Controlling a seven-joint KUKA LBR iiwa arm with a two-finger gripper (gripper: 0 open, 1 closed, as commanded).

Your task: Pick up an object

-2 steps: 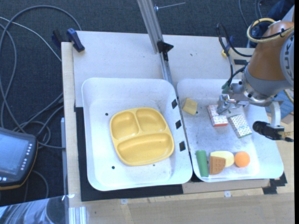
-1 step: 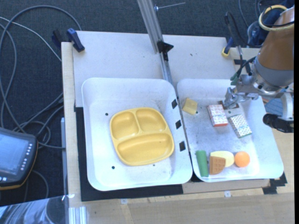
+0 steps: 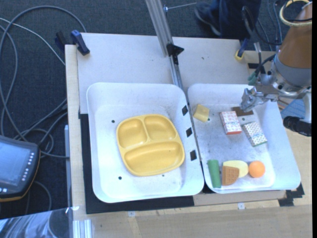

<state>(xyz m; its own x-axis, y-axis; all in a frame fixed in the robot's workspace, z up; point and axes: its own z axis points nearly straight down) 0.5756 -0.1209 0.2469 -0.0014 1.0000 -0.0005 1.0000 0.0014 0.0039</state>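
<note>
Gripper hanging just over the red-and-white box in the right bin, small, checkered-looking. Can't tell the fingers' state, too blurry.

No legible text, not even on the two patterned cartons in the right bin.

grey arm entering from right (orange band above), claw pointing down
</note>
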